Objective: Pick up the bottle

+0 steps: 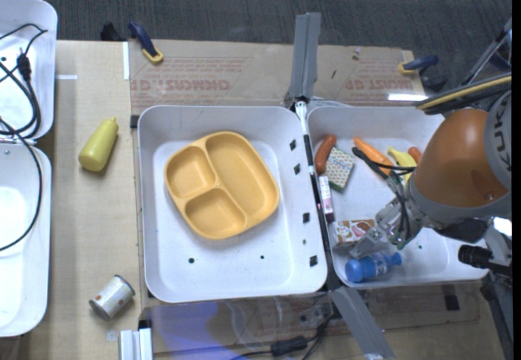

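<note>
Desk [98, 212]: pale wood, carrying two white bins side by side.
Yellow squeeze bottle [98, 145]: lying on the desk, left of the left bin.
Small can [111, 296]: on its side on the desk, near the left bin's front corner.
Left bin [236, 269]: holds a yellow divided plate [221, 184] with three compartments.
Right bin [423, 265]: holds a red sausage-like toy [325, 152], a patterned sponge [339, 169], a carrot [371, 154], a banana [400, 158] and a printed packet [353, 231].
Bottle [372, 265]: blue, lying on its side at the front of the right bin, just below the packet.
Gripper [391, 228]: low in the right bin, just above the bottle.
Fingers: too blurred and crowded by the wrist to tell how far apart they stand; nothing is seen between them.
Arm [460, 163]: orange band, entering from the right.
</note>
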You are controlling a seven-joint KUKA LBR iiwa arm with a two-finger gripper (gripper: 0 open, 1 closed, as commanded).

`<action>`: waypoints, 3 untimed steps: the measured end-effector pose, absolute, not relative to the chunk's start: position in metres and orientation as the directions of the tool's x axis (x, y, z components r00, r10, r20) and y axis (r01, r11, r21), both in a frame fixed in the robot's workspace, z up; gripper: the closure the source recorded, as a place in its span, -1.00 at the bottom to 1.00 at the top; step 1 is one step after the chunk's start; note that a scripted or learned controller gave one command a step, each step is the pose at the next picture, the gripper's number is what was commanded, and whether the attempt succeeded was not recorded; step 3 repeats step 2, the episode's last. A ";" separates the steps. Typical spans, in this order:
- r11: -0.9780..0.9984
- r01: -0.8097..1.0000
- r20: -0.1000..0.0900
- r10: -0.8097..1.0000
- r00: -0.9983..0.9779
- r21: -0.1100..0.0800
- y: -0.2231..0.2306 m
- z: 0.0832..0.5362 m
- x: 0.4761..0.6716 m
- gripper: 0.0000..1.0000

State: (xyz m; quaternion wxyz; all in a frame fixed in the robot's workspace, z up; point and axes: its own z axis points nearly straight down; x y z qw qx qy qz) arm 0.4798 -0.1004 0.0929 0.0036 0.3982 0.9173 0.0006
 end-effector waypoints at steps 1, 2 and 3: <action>0.774 0.633 -0.003 0.633 -0.774 0.001 -0.129 0.125 0.478 -1.00; 0.973 0.231 -0.004 0.231 -0.973 0.000 -0.172 0.203 0.479 -1.00; 0.973 0.231 -0.004 0.231 -0.973 0.000 -0.172 0.203 0.479 -1.00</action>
